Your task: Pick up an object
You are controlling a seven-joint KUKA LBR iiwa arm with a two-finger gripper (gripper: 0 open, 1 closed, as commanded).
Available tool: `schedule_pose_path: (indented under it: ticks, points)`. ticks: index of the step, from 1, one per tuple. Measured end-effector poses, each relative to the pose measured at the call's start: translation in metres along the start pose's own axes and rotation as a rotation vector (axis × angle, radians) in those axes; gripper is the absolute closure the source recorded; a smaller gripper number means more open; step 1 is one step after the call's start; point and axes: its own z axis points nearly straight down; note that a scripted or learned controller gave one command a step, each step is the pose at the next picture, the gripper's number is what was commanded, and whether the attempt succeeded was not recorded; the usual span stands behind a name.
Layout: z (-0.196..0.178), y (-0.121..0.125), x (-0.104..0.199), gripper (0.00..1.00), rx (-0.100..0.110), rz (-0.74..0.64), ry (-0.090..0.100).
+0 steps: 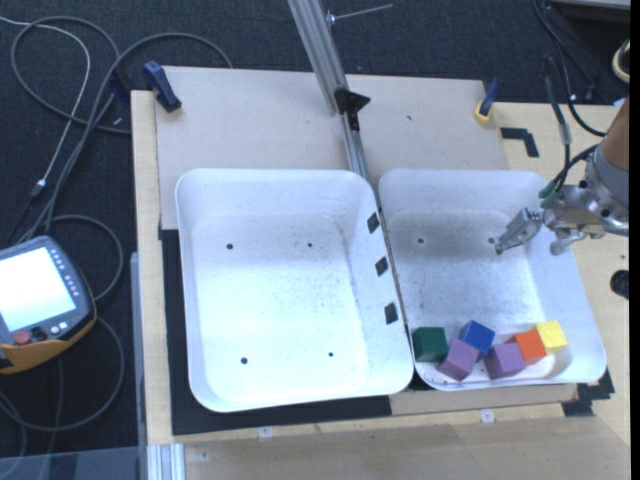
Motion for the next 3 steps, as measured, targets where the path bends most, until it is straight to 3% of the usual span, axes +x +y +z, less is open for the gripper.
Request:
schedule_pose_path:
  ticks: [1, 2, 3]
  points:
    - [-0.057, 0.048, 0.004, 0.00, -0.013, -0.004, -0.005]
    - [0.043, 0.067, 0.020, 0.00, 0.007, -0.002, 0.001]
    - [-0.031, 0.041, -0.009, 0.00, -0.011, 0.003, -0.006]
